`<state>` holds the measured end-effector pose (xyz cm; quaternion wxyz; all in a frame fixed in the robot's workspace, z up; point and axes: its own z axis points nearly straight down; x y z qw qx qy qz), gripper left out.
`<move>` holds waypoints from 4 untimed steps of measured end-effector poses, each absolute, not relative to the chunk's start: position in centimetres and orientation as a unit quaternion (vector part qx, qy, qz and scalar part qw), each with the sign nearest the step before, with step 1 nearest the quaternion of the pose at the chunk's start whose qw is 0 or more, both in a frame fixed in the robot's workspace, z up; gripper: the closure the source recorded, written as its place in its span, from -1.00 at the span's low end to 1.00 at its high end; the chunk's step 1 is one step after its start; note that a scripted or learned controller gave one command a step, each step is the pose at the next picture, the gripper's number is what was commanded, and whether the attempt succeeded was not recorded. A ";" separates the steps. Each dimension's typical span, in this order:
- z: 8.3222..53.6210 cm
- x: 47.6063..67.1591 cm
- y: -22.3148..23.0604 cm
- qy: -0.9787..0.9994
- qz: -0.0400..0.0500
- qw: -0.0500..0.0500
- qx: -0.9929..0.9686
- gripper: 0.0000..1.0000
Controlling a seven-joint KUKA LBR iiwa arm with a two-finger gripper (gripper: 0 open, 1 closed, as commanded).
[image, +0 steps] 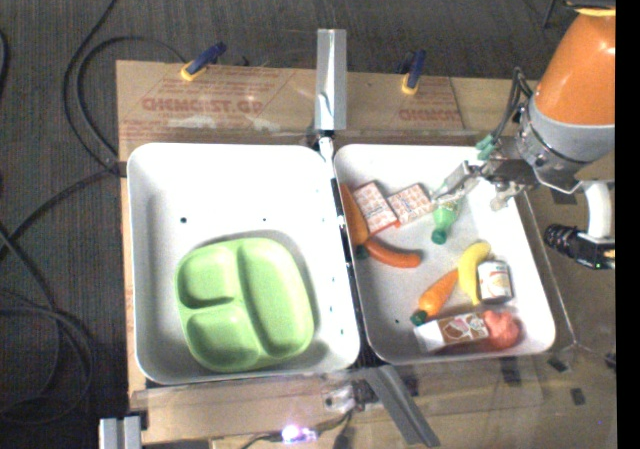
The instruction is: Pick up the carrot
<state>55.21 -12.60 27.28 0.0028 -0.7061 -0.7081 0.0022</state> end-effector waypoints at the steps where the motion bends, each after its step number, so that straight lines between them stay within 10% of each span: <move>1: 16.3 51.2 -13.4 -0.777 0.001 0.003 -0.630 -1.00; 2: 17.2 53.6 -10.3 -0.724 0.002 0.003 -0.689 -1.00; 3: 9.8 48.4 -12.1 -0.735 0.002 0.002 -0.678 -1.00; 4: 8.9 48.8 -15.6 -0.767 -0.004 -0.001 -0.642 -1.00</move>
